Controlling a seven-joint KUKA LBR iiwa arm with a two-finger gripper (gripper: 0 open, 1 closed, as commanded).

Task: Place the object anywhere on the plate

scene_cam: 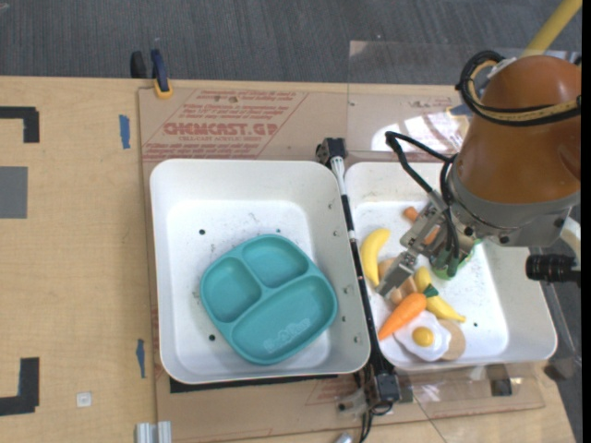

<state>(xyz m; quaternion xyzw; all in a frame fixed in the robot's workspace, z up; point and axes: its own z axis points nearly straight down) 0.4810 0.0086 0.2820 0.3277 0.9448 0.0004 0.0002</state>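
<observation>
Left bin (185,201): teal plate (269,297) with three compartments, two small ones toward the far side and one long one nearer the camera, lying tilted on the bin floor; faint raised lettering in the long compartment, too small to read.

Right bin (526,330): toy food in a loose cluster. Yellow banana (373,253) near the dividing wall; orange carrot (404,313) with a green top below it; fried egg (425,340), white with a yellow yolk, at the near edge; further yellow and green pieces just beside them, partly hidden.

Claw (413,252) lowered into the right bin over the cluster, just beside the banana, metal fingers (421,231) slanting down to the left. Spread of the fingers and any hold on a piece: cannot tell, the parts overlapping the toys.

Arm (522,146): orange band above a grey wrist, looped with black cable (416,169).

Cardboard sheet (231,123) behind the bins: red print, partly legible as "CHEMCAST", smaller lines unreadable.
</observation>
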